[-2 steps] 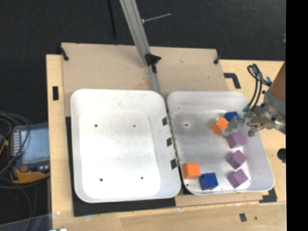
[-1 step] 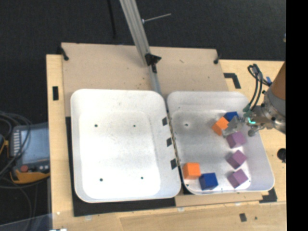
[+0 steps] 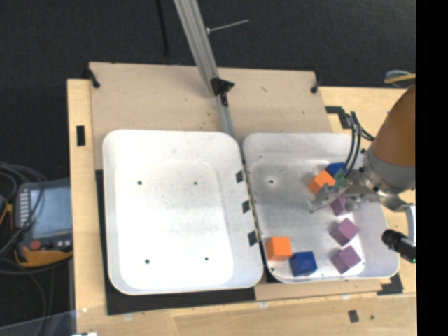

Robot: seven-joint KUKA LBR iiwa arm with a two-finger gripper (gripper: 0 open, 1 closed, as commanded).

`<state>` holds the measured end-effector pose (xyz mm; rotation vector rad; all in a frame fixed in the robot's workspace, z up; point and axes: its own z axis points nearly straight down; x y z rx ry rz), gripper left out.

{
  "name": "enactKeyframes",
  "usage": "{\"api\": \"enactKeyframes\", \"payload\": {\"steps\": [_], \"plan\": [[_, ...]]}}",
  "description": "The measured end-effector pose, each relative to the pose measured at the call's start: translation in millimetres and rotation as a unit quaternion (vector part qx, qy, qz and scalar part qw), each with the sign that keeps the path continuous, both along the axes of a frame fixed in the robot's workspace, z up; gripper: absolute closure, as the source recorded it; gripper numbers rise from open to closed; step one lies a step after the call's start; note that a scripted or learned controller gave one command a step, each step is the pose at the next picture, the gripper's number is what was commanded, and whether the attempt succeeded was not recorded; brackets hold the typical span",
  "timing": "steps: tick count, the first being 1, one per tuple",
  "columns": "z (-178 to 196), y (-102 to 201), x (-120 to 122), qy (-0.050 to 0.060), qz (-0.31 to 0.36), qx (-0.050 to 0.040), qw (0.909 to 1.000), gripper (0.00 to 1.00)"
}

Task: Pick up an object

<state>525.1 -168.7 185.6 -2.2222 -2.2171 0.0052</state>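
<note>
Orange cube (image 3: 323, 180), a small blocky one, is the object closest to the action here: it sits in the upper middle of the right white shallow bin (image 3: 280, 156), and the claw (image 3: 329, 198) is hanging just below and to the right of it. A small blue cube (image 3: 336, 169) is tucked right behind the orange one, touching or nearly so. Can't really tell whether the claw is spread or pinched; it's a blurry grey tangle from this angle, and I can't see anything clearly caught in it.

Using that same right bin as the reference: a second orange cube (image 3: 280, 247) sits near its lower left corner, with a darker blue cube (image 3: 303, 263) just beside it toward the bottom edge. Three purple blocks are on the bin's right side. One small purple block (image 3: 338, 205) is right by the claw, a bigger purple block (image 3: 344, 230) sits a bit lower, and another purple block (image 3: 346, 259) is down near the bottom rim.

The grey arm with the orange band (image 3: 395, 142) comes in over the bin's right edge. The left white bin (image 3: 175, 208) sits right against the right bin's left side, both on the tan wooden desk (image 3: 154, 96).
</note>
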Motion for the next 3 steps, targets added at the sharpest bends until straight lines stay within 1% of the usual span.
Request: {"api": "enactKeyframes", "payload": {"steps": [1, 2, 3], "plan": [[-59, 4, -7, 0.000, 0.001, 0.0002, 1.0000, 0.00], [-88, 3, -6, -0.004, 0.000, -0.0012, 1.0000, 0.00], [-76, 2, -5, -0.007, -0.004, -0.0009, 1.0000, 1.00]]}}
